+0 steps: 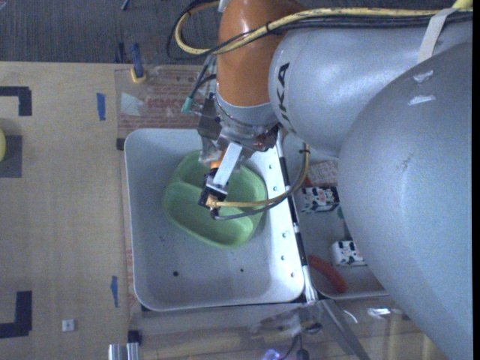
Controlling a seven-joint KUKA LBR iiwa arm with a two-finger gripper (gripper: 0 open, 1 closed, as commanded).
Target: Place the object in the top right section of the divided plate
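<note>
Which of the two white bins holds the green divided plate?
The bin on the view's left, seen whole, holds the green plate; the right-hand bin, half behind the arm, holds small black-and-white pieces.

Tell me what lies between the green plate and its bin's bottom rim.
In the camera view, only bare white bin floor with two tiny dark specks lies between the plate and that rim.

We look down on a pale wooden surface [60, 201] with dark floor [75, 13] beyond.
The grey carpeted floor runs along the top of the frame. The surface fills the left side, marked with black corner brackets [19, 100] at upper and lower left and short strips of blue tape [100, 106].
</note>
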